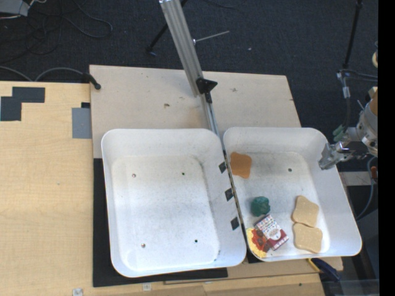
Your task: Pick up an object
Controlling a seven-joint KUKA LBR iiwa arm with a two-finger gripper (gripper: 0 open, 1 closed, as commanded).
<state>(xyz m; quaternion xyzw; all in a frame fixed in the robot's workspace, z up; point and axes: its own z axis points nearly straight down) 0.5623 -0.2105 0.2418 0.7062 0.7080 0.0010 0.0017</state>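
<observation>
The right bin (290, 140) holds an orange-brown slab (241, 164) near its left wall, a dark green lump (260, 205), a small red and white packet (270, 233) lying on a yellow piece (255, 244), and two tan bread-like pieces (305, 210) (308, 237) at the front right. My gripper (329, 156) hangs at the right bin's right rim, apart from all of these. Nothing shows between its fingers.
The left bin (123, 147) lies beside the right one, with black clips (227, 193) along the shared wall. A slanted aluminium bar (185, 45) rises behind the bins. A wooden bench top (43, 184) lies to the left.
</observation>
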